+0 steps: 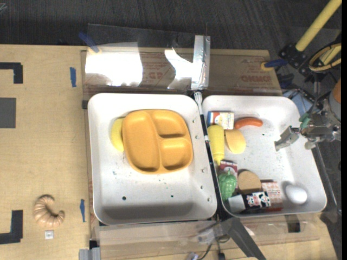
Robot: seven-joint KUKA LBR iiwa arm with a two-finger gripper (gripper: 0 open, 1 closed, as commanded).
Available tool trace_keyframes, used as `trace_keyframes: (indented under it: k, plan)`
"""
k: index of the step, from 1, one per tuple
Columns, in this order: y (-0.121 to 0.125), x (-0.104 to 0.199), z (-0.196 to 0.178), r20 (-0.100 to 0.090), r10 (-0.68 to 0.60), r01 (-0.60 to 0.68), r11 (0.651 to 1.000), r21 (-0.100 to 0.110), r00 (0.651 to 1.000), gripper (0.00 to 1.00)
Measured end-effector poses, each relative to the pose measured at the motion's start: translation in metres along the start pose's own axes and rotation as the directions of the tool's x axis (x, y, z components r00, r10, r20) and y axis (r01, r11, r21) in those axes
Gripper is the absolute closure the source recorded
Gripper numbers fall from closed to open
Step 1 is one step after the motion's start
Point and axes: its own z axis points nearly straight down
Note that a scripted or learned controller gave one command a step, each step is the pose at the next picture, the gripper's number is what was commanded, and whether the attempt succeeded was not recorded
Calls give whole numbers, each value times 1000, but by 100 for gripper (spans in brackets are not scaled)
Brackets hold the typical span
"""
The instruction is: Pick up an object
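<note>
fingers' state you cannot tell; gripper (pixel 290 137) hangs over the right bin (pixel 309 161).
your likeliest target, the orange sausage (pixel 248 123) at its ten o'clock, probably light, slick plastic; pinch mid-length.

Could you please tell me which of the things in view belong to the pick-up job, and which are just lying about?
Belonging to the job:
gripper
right bin
hot dog
yellow bottle
white egg

Lying about:
left bin
orange divided tray
croissant
</note>
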Motion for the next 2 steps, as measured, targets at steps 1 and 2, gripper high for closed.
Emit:
trace_keyframes:
  k: [1, 2]
  plan:
    - [29, 54, 101, -1, 150, -150, 989, 7, 989, 0]
    - [85, 76, 142, 0, 232, -232, 973, -7, 973, 0]
